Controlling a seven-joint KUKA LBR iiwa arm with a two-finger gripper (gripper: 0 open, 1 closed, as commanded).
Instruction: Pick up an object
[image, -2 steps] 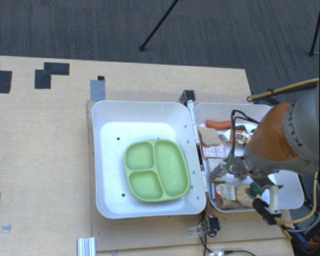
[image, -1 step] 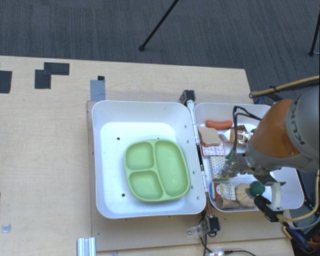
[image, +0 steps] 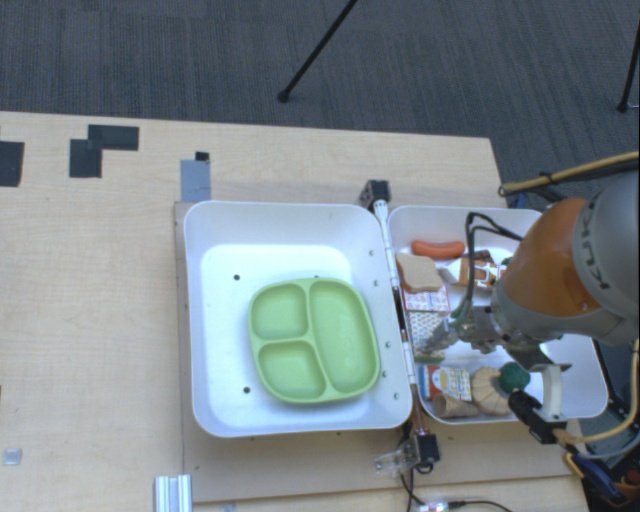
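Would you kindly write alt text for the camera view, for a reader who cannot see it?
A grey robot arm with an orange band reaches from the right over the right bin, which holds a jumble of small items, including a toy hot dog. The left bin holds a green divided plate.

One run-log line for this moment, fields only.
arm: over right bin | gripper: low among items, grasp unconfirmed | left bin: green divided plate
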